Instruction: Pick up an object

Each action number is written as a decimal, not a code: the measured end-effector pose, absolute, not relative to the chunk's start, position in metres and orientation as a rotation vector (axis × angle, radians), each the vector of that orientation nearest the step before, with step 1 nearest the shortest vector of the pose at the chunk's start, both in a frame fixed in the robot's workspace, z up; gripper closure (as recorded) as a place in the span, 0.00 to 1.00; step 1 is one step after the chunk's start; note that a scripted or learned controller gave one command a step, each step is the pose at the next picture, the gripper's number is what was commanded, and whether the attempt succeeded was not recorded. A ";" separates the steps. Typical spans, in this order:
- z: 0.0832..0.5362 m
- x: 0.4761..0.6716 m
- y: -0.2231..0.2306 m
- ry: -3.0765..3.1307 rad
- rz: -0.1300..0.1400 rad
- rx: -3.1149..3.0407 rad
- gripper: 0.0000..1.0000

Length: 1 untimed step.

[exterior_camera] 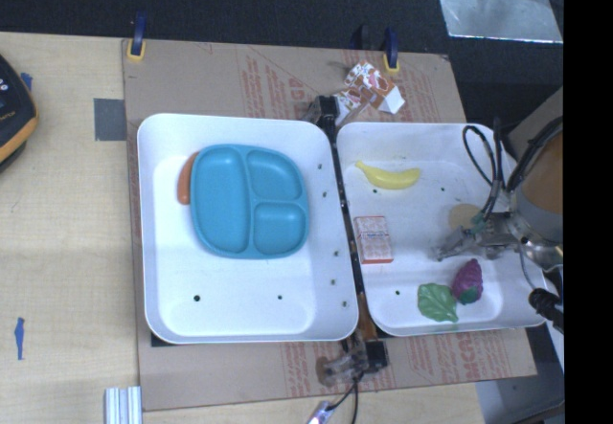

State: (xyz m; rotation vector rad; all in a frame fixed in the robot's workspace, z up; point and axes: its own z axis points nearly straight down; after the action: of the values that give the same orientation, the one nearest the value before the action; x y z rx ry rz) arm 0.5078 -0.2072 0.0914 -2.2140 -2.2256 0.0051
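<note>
Seen from above, the table (pixel 67 250) carries a sheet of cardboard (pixel 239 78) with two white bins side by side on it.

The left bin (pixel 239 317) holds a blue divided plate (pixel 251 201) in its upper half. An orange thing (pixel 183 179) shows from under the plate's left edge, next to the bin's left wall.

The right bin (pixel 421 140) holds four loose things. A banana (pixel 389 176) lies near the far wall, left of the middle. A small card with red print (pixel 373 238) lies flat near the left wall, about halfway down. A green leafy toy (pixel 438 302) lies near the near wall, and a purple toy (pixel 467 280) lies just right of it, the two touching or nearly so.

The arm enters at the right edge of the table, with black cables looping above it. The jaws (pixel 458 246) are low over the right bin's floor, toward its right side, pointing left. Whether they are wide or narrow cannot be told, and nothing is seen between them. The purple toy lies just below them, toward the bin's near wall, close but apart. The green toy is a little further the same way, the card is to their left, and the banana is well apart toward the far left corner of the bin.

A crumpled wrapper (pixel 369 87) lies on the cardboard just beyond the right bin's far left corner.
</note>
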 end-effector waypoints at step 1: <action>0.092 0.537 -0.212 -2.228 0.004 -2.214 0.00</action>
State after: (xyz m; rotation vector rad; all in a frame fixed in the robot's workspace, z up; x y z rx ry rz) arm 0.5367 -0.2122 0.0921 -2.2144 -2.2276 0.0038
